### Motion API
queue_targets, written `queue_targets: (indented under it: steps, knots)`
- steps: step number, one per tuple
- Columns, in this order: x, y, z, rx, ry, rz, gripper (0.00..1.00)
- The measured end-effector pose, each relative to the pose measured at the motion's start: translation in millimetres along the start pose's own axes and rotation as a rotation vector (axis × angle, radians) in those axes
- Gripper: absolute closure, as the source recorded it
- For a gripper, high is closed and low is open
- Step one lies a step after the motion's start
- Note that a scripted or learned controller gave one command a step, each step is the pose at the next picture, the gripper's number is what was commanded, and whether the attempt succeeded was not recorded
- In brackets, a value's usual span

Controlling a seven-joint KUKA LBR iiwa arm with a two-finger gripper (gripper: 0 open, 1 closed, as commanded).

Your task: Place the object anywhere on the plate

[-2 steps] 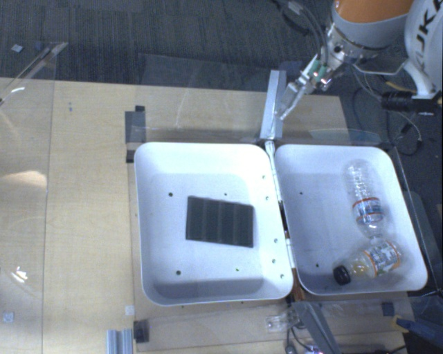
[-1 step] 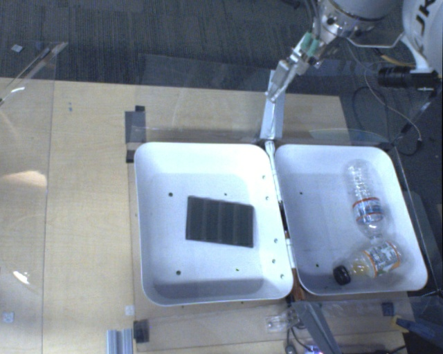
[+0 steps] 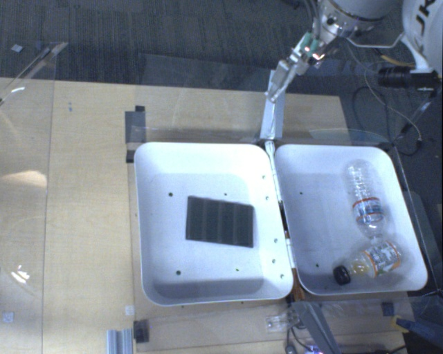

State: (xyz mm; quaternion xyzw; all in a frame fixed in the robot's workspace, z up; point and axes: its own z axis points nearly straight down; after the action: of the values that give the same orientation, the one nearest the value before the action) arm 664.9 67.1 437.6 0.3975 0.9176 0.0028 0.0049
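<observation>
Hanging high over the far edge of the bench (image 3: 83,207), the arm's pincer (image 3: 278,84) sits just beyond the seam where the two white bins meet. Its slim fingers point down and toward the left, and nothing can be seen between them; whether they are spread or pressed together I cannot tell at this angle. The grey wrist (image 3: 349,10) reaches in from the far right corner.

The left bin (image 3: 156,173) carries a dark rectangular plate (image 3: 219,222), ribbed with parallel grooves, lying flat near its middle and slightly toward the right wall. Nothing rests on it.

The right bin (image 3: 304,173) holds two plastic bottles, both lying on their sides. A clear bottle (image 3: 363,196) with a blue and red label lies along the right side, its length running from far to near. Just nearer, touching or almost touching it, a second bottle (image 3: 370,261) with an orange-toned label and a black cap (image 3: 341,275) lies in the near right corner, cap pointing left.

The pincer is well apart from both bottles and from the plate.
</observation>
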Motion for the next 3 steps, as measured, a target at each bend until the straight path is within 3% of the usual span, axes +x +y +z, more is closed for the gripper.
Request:
queue_targets:
  steps: [1,3]
  knots:
    - [30.9,25.3,0.4,0.000,0.001,0.066,0.00]
    - [30.9,25.3,0.5,0.001,0.001,0.066,0.00]
